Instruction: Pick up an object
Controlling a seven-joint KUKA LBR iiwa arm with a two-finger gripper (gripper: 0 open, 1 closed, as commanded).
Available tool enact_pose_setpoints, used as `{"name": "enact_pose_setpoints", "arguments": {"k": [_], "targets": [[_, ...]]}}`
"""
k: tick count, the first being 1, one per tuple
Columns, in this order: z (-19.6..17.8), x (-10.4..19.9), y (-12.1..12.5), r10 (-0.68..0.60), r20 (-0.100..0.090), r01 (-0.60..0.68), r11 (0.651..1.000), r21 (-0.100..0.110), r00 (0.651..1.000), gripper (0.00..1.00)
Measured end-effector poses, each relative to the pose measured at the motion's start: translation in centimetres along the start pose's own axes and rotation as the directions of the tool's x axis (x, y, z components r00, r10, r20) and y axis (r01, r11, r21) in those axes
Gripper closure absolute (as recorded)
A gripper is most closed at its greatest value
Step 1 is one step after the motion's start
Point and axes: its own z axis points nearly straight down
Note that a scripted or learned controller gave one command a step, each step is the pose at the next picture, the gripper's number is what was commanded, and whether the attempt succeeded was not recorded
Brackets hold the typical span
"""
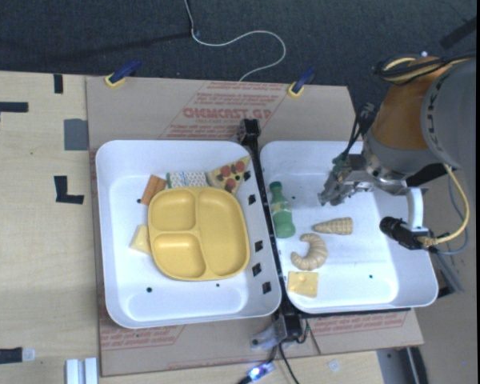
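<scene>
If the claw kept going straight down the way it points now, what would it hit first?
Probably bare floor of the right bin: the claw hangs just above the cone, which lies slightly nearer the camera. Depth is unclear.

One camera sits high above the bench, looking down at a slant on both white bins [112, 238].

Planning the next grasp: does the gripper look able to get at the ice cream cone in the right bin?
Probably yes. The gripper hangs just above the ice cream cone, which lies apart from the croissant with nothing on top.
</scene>
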Motion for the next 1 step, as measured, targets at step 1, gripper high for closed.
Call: {"name": "enact_pose_setpoints", "arguments": {"k": [1], "targets": [[-5.66,0.64,-0.68,-0.002,0.000,0.002,1.000,-0.001,1.000,1.00]]}}
